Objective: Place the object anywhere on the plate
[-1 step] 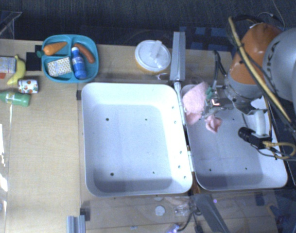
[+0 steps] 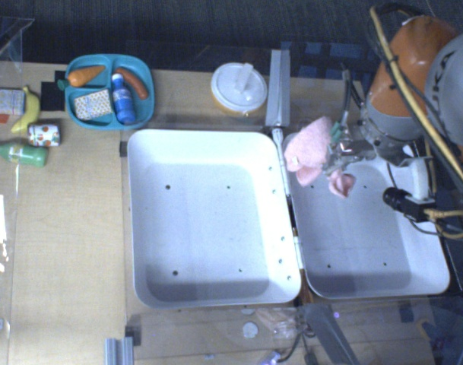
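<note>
At the top left corner of the right bin (image 2: 383, 272), a pink cloth (image 2: 310, 149) lies bunched over the rim, partly against the divider between the two bins, with a smaller pink fold (image 2: 341, 182) hanging lower just inside the bin. The gripper (image 2: 342, 149) sits right at the cloth's right edge, touching it; whether its fingers are spread or closed, or have any cloth between them, cannot be told from this angle. The arm (image 2: 413, 74) crowds the bin's upper right, while the bin floor below the cloth is open. There are two white bins; the left bin (image 2: 208, 219) beside it has a bare floor all the way to its rims. Above the left bin, on the bench (image 2: 64, 242), stand one white lidded cup (image 2: 239, 88) and one blue divided plate (image 2: 144, 90) holding toy food. Left of that plate lie a few small items, including a green bottle (image 2: 18, 153) and a small can (image 2: 44, 134).
</note>
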### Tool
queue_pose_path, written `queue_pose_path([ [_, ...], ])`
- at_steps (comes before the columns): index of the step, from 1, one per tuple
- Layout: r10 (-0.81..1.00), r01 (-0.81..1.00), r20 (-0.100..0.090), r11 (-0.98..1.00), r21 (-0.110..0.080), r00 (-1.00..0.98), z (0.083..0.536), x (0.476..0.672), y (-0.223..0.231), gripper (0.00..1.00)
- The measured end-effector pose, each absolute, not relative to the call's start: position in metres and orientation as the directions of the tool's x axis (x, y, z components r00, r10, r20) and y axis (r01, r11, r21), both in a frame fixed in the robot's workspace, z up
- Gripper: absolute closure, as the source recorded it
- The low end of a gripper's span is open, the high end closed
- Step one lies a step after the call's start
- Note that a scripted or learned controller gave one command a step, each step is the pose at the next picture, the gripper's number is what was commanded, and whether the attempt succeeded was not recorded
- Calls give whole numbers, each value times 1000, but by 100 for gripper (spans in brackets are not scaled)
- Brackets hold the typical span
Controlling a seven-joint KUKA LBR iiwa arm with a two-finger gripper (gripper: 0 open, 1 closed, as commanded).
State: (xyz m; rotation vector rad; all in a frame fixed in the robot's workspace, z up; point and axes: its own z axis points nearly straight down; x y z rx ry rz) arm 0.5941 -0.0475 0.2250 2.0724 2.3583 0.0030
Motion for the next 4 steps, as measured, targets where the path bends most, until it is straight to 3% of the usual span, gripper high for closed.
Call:
queue_pose_path([
  [1, 861, 861, -2, 509, 4, -509, 218, 606, 9, 100],
  [2, 592, 592, -4, 806, 6, -806, 227, 616, 70, 100],
  [3, 229, 229, -6, 973, 4, -973, 216, 622, 111, 100],
  [4, 2, 2, -7, 1000, 3, -1000, 226, 622, 113, 100],
])
